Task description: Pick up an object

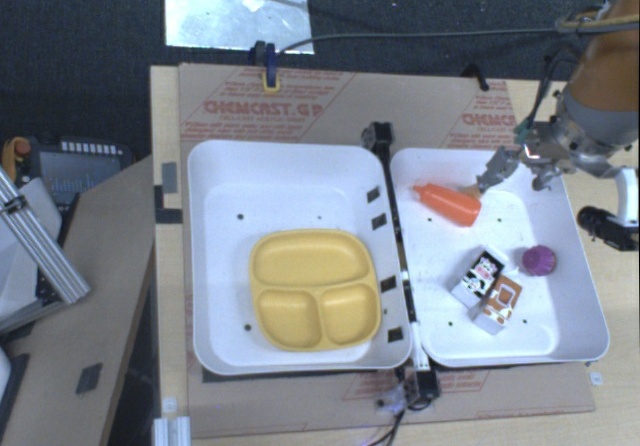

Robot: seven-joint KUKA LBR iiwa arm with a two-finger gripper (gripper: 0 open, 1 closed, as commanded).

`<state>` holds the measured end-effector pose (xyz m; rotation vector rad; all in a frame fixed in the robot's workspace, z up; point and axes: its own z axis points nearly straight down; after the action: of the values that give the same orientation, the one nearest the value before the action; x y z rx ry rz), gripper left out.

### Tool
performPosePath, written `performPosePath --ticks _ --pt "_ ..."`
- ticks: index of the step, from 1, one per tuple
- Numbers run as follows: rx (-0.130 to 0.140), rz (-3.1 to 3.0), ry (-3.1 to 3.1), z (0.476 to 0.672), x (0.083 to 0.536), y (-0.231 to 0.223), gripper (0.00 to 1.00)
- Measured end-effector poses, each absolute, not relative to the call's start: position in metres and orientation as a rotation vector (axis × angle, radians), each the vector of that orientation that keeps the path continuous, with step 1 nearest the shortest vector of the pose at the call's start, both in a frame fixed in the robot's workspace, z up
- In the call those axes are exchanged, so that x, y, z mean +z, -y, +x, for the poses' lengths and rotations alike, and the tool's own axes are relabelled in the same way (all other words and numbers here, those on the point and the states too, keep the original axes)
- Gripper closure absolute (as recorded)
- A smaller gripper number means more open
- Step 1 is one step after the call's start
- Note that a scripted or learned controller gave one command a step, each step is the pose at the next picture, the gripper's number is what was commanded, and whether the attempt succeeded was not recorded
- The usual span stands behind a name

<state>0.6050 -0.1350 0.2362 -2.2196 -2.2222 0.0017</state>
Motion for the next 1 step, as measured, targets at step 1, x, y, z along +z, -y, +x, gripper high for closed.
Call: performPosePath --ticks 1 --pt "0.002 -2.220 2.221 0.6107 0.1767 0.1395 0.00"
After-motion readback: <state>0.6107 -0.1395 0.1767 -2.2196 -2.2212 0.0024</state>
